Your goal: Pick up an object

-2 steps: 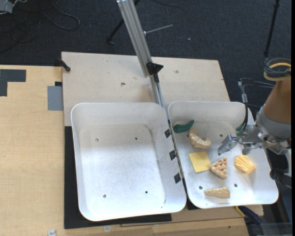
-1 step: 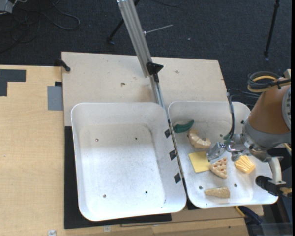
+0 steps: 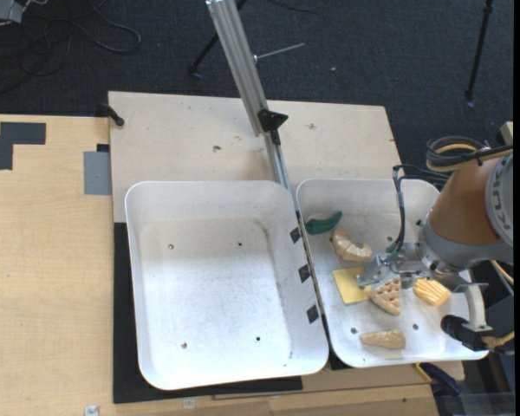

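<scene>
My gripper point(image 3: 385, 271) is low in the right bin point(image 3: 364, 199), coming in from the right. It sits just above a tan pizza-like wedge point(image 3: 386, 298) and next to a flat yellow square point(image 3: 350, 285). A pale beige curved piece point(image 3: 352, 249) lies to its upper left, and a green curved piece point(image 3: 323, 223) lies beyond that. A ridged yellow piece point(image 3: 432, 292) rests to the lower right, and a tan bread-like piece point(image 3: 383, 340) sits near the bin's front wall. Nothing shows between the fingers.
The left bin point(image 3: 156, 199) stands beside the right one, with a row of black clips point(image 3: 303, 271) along the shared wall. A slanted aluminium bar point(image 3: 243, 63) rises behind the bins. The orange-banded arm point(image 3: 468, 206) covers the right bin's right side.
</scene>
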